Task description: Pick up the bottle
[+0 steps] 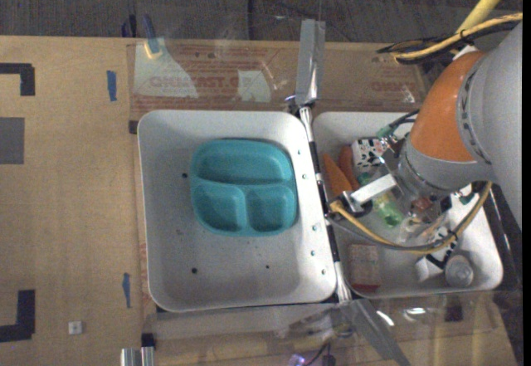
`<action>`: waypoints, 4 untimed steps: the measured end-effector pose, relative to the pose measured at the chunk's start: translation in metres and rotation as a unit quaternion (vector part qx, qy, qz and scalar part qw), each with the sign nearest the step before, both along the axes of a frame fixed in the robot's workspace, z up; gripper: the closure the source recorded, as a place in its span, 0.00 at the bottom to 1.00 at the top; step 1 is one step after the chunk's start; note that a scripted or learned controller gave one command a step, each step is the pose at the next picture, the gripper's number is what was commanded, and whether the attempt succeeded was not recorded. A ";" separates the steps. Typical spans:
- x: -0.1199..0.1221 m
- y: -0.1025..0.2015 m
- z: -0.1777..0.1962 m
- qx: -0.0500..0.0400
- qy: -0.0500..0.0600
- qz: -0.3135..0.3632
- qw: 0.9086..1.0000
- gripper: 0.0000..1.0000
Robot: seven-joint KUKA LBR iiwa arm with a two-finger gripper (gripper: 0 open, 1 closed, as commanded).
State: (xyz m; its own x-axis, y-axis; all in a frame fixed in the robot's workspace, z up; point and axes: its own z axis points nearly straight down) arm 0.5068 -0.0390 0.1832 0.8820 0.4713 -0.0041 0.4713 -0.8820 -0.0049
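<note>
Task not done yet: no lift to report.

Bottle [457,270]: probably the pale thing with a grey cap at 5 o'clock in the right bin [365,119], tucked into the corner against the wall. Hard to make out; lying or leaning, cannot say which. Apart from the gripper, nothing pinching it.

Gripper [404,211]: low over the middle of the right bin, under the orange band of the arm [477,107]. Buried among cables and wrist hardware, so cannot tell whether spread or pressed together. Nothing visibly held. Sits at about 10 o'clock from the bottle, near but not touching.

Left to do, by judgement: shift toward 5 o'clock, come down over the bottle, close, lift clear.

Around it, in the right bin:
- orange object [338,173] at 9 o'clock, along the dividing wall
- black-and-white carton [363,155] at 10 o'clock
- small green item [387,208] just beside the gripper
- brownish packet [363,261] at 7 o'clock
- yellow cable [365,227] looping low across the bin from the wrist

Left bin [166,215]: teal divided tray [245,186] near its centre, well apart from the work.

In the way, by judgement: corner walls crowding the bottle on two sides, little room for a grip; slack cable liable to drag over the clutter; the arm's own bulk hiding much of the bin.
</note>
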 end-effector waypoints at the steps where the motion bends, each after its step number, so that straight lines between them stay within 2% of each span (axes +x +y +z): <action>1: 0.074 -0.058 -0.091 0.000 -0.001 -0.023 1.000 0.00; 2: 0.074 -0.057 -0.082 0.001 0.001 -0.019 1.000 1.00; 3: 0.075 -0.055 -0.073 0.002 0.003 -0.017 1.000 1.00; 4: 0.080 0.003 0.055 -0.001 0.000 -0.115 0.993 1.00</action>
State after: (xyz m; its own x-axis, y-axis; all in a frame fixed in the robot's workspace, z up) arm 0.5869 -0.0364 0.2379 0.9663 0.2572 -0.0041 0.2572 -0.9663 -0.0026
